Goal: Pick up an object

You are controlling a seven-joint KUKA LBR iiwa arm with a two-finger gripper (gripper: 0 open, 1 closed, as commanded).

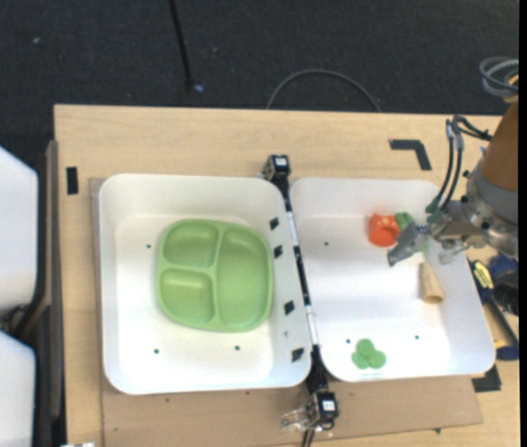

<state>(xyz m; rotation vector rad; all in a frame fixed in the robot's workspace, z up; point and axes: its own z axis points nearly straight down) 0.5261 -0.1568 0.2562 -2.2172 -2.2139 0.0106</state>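
The right bin (338, 277) holds an orange-red toy with a green top (385, 228) near its far right, a tan cylinder (430, 283) by the right wall, and a small green lumpy piece (369, 354) near the front edge. My gripper (419, 240) hangs over the right bin's right side, just right of the orange toy and above the tan cylinder. I see nothing held between its fingers.
The left bin (124, 343) contains a light green divided plate (215, 273). A black divider rail (293, 259) runs between the bins. Cables and blue-yellow parts (496, 282) sit at the bench's right edge.
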